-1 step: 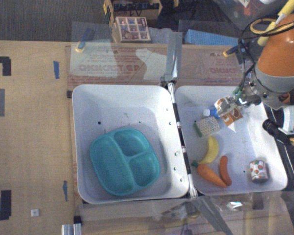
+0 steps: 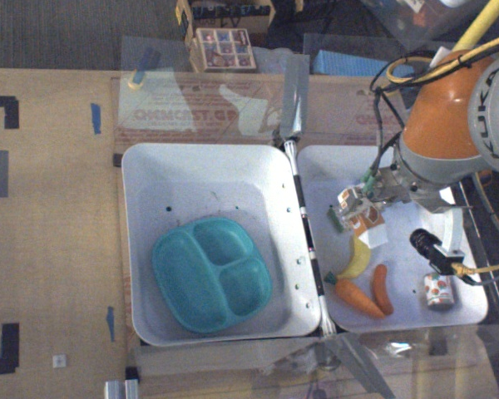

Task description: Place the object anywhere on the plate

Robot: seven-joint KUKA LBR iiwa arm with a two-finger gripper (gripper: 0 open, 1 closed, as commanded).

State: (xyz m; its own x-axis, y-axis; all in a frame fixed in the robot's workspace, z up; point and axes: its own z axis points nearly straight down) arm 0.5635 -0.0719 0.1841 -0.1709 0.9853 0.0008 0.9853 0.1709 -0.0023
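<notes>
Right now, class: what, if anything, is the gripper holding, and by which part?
Cannot be told: the gripper sits just above the banana, with nothing plainly between its fingers.

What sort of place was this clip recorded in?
Probably a robotics lab's pick-and-place bench: a KUKA arm reaches over two white bins, holding toy food like a carrot and a teal plate, with tape markers on the bench.

You have two white bins [image 2: 150, 173], one teal divided plate [image 2: 211, 273], one banana [image 2: 359, 258], one carrot [image 2: 358, 299], one sausage [image 2: 382, 288] and one small can [image 2: 437, 291].
</notes>
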